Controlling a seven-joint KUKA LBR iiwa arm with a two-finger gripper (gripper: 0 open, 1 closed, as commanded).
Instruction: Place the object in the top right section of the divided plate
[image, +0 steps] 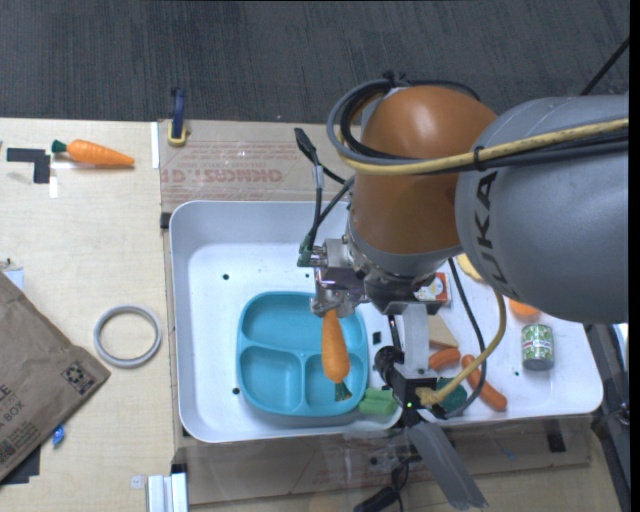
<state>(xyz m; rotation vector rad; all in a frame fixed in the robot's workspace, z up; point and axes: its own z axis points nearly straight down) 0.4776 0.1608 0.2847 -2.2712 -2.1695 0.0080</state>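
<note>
Currently carrot (334, 348) is seen hanging upright below fingers (328, 308), top end pinched between them, long axis near vertical in view. Carrot tip is placed over right side of blue divided plate (270, 350), about at divider beside right-hand sections. Top right section is judged just above tip; short shift upward needed. Green piece (377, 402) lies just beside plate rim. Can (537, 346) stands well apart.

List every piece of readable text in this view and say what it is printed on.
"UKA", partly cut off: grey arm housing.
"BOX", upside-down fragment: brown cardboard box.
Red mirrored print on the cardboard sheet: too faint to read.
Label on the small can: too small to read.
</note>
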